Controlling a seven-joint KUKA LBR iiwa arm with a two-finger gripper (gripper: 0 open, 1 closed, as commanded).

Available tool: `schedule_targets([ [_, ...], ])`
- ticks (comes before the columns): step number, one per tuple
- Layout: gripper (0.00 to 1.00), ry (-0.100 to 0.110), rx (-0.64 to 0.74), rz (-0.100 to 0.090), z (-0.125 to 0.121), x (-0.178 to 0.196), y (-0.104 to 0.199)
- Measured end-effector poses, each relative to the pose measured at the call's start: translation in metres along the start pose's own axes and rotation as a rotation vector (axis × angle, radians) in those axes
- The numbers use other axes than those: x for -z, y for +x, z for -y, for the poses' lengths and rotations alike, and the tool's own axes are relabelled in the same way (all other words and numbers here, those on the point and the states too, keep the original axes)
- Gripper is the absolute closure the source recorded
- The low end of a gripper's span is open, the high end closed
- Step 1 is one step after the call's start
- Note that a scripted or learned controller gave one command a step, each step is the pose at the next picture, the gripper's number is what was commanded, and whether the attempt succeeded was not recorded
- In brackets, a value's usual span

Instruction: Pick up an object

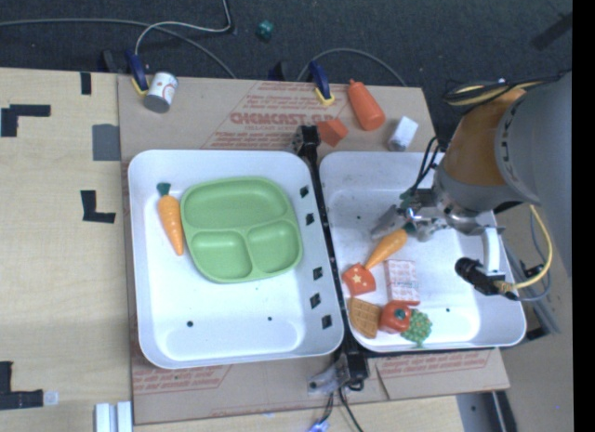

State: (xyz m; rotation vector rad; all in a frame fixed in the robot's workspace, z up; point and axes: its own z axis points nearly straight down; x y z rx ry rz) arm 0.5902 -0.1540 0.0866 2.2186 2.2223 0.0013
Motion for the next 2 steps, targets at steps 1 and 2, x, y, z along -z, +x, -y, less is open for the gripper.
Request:
schedule_targets([
  [1, 0.0, -0.004, -0.001, 0.002, 0.0276, 0.0001, 0.0297],
  [2, 1.0, -0.005, -0.001, 0.003, 0.0271, 0.01, 0.0294],
])
